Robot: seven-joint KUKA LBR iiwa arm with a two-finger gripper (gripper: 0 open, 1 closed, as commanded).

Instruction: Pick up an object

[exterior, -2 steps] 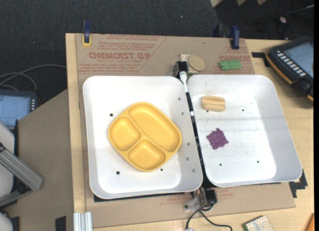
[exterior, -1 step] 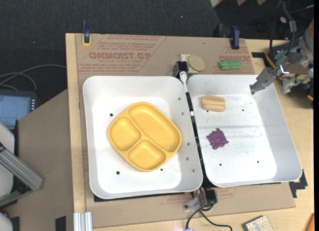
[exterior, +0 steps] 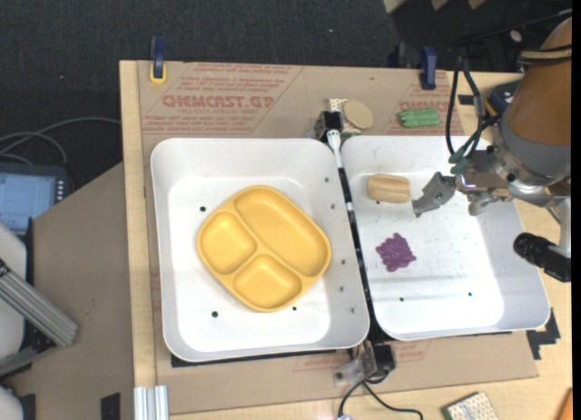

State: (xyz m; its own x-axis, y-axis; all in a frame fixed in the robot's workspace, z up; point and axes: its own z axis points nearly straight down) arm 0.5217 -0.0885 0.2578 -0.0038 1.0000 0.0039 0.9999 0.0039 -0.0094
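Note:
A tan bread roll (exterior: pixel 388 189) lies in the right bin (exterior: pixel 508 305) near its back left corner. A purple bunch of grapes (exterior: pixel 396 251) sits a little in front of it, on the bin floor. My gripper (exterior: pixel 453 200) hangs over the right bin just right of the roll. Its fingers (exterior: pixel 429 197) are spread open, and nothing is between them. The left fingertip is close to the roll's right end; I cannot tell whether it touches. The grapes lie in front of the gripper and to its left, apart from it.
A yellow divided plate (exterior: pixel 263 246) fills the middle of the left bin (exterior: pixel 172 173). A green object (exterior: pixel 418 119) and a round tan disc (exterior: pixel 359 116) lie on the bench behind the bins. Cables (exterior: pixel 465 110) hang behind the gripper.

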